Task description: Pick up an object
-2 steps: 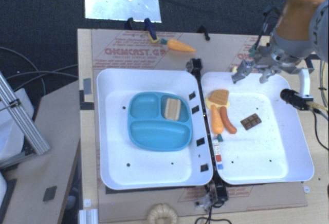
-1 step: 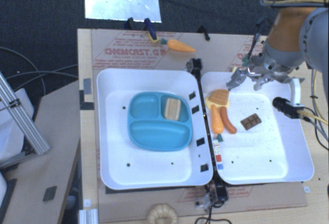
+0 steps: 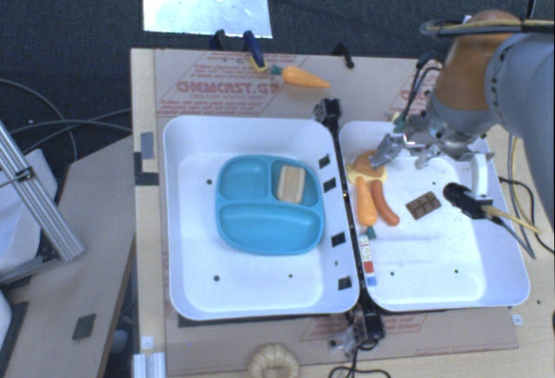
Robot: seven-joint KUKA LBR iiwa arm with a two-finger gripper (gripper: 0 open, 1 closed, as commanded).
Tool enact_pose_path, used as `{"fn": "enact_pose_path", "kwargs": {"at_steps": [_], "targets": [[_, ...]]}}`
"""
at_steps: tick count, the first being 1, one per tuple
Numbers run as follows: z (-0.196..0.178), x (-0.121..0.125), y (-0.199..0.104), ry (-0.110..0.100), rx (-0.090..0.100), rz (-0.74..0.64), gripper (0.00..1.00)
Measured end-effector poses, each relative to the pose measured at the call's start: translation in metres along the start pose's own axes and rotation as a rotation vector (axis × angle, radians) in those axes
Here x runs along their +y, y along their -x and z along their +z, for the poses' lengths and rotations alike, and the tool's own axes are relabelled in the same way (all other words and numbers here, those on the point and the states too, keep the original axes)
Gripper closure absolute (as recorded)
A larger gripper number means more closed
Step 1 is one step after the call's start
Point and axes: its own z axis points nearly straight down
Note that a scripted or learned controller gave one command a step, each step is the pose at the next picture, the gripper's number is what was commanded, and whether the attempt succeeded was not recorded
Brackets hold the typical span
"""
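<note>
Gripper poised over right bin, fingers spread, grasping nothing.
From the overhead camera: hovering near the bin's upper left, just above a yellow piece; carrot and sausage side by side below, chocolate bar to their right; blue divided plate resting in left bin.

Smooth plastic set on matt board

Both white bins look like smooth, faintly glossy plastic; the blue divided plate is matt plastic; the tabletop at 12 o'clock looks like printed brown cardboard; the claw is dull grey metal.
</note>
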Motion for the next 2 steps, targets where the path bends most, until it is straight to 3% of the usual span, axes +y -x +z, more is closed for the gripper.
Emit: {"fn": "enact_pose_path", "kwargs": {"at_steps": [1,2], "targets": [[0.052,0.0,-0.001,-0.001,0.0,0.0,0.0],[0.038,0.002,0.0,0.005,0.0,0.001,1.0]]}}
